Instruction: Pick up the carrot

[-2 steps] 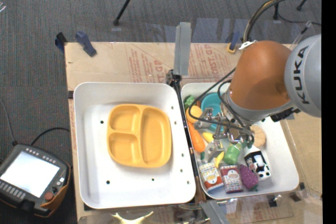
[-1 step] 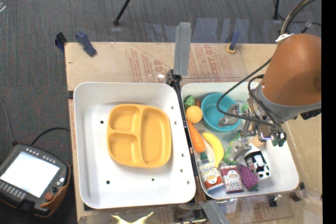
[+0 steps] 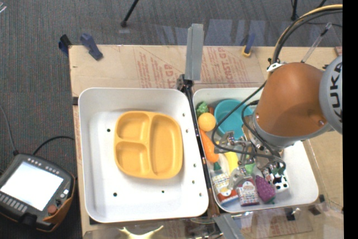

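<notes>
The carrot (image 3: 209,148) is a short orange piece lying along the left wall of the right bin (image 3: 307,176), just below a round yellow-orange fruit (image 3: 207,121). My gripper (image 3: 247,160) hangs low over the middle of the right bin, among the clutter a little to the right of the carrot. The arm's orange band (image 3: 291,104) and wrist cover much of the bin behind it. I see nothing lifted off the bin floor.
A teal bowl (image 3: 230,113) and a green item (image 3: 201,108) sit at the right bin's back left. Small boxes (image 3: 246,193), a purple item (image 3: 265,188) and a black-and-white cube (image 3: 281,182) crowd its front. The left bin (image 3: 95,176) holds a yellow divided plate (image 3: 149,144).
</notes>
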